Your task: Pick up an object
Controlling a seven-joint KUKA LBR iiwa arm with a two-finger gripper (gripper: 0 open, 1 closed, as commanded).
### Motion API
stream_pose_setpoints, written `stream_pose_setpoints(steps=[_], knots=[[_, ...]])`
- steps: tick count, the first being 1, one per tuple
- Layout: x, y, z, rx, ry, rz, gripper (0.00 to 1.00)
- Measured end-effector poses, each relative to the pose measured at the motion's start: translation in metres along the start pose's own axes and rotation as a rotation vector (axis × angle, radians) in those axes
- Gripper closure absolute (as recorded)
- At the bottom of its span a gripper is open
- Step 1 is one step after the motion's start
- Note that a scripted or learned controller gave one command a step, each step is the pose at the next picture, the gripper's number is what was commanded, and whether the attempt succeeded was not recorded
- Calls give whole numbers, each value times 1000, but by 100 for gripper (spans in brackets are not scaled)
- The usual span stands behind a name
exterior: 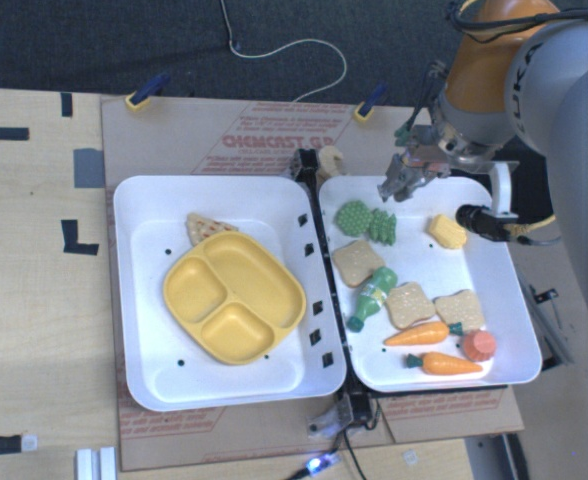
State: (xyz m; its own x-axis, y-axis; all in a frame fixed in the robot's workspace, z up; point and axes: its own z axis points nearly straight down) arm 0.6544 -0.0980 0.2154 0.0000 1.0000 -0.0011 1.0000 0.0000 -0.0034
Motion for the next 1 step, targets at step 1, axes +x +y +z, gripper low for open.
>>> stream_pose_setpoints(steps=[1], knots=[[-4,2,-4,-2,0,-1,100]])
